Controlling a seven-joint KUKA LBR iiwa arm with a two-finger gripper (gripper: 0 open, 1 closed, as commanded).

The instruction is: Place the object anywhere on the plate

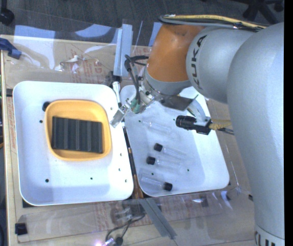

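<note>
- My end effector (119,115) hangs over the seam between the two bins, just beside the left bin's (23,137) right rim (open or closed, I can't tell).
- The yellow plate (51,111) sits toward that bin's far left, with bare white floor on its near side and right.
- A dark ribbed block (77,134) covers the plate's middle, leaving its yellow rim showing.
- Clear vials (158,147) with black caps lie apart from one another in the right bin (213,158).
</note>
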